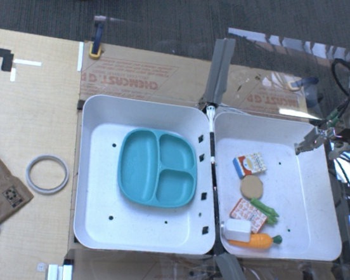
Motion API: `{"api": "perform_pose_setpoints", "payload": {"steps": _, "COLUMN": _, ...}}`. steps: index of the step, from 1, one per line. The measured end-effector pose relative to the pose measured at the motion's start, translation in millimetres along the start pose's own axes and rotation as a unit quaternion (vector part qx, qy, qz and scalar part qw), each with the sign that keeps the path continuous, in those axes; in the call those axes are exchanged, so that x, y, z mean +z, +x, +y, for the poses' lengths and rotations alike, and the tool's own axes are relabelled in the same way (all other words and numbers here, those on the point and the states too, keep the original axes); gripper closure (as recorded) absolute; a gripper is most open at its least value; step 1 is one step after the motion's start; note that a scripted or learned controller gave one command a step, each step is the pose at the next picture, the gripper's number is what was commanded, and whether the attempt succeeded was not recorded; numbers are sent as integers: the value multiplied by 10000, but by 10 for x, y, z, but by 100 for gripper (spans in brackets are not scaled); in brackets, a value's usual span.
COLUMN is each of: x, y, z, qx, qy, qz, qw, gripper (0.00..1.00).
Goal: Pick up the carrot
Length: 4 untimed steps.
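You have two white bins. The left bin [93, 176] holds one teal plate [158, 168], smooth, with three compartments. The right bin [320, 206] holds five small things: the orange carrot [256, 240] lies at the near edge, touching a white block [237, 228]; beside them sit a red patterned pack [247, 211], a green pod [264, 209], a tan disc [252, 188] and a small carton [250, 164]. The gripper [312, 140] hangs over that bin's far right corner; its spread you cannot tell.
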State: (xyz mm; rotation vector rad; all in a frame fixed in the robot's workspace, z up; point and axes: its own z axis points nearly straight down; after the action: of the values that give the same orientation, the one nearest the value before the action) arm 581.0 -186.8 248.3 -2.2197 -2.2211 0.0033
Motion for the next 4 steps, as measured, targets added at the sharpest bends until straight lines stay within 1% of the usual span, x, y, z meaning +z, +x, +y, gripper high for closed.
{"api": "perform_pose_setpoints", "payload": {"steps": 1, "x": -1926, "y": 404, "z": -394, "qx": 1342, "qy": -2, "qz": -8, "qw": 9909, "gripper": 0}}
{"api": "perform_pose_setpoints", "payload": {"steps": 2, "x": -1649, "y": -111, "z": -447, "qx": 357, "qy": 8, "qz": -4, "qw": 9994, "gripper": 0}}
{"api": "perform_pose_setpoints", "payload": {"steps": 3, "x": -1649, "y": -108, "z": -446, "qx": 355, "qy": 8, "qz": -3, "qw": 9994, "gripper": 0}}
{"api": "perform_pose_setpoints", "payload": {"steps": 4, "x": 24, "y": 619, "z": -308, "qx": 523, "qy": 5, "qz": -1, "qw": 9986, "gripper": 0}}
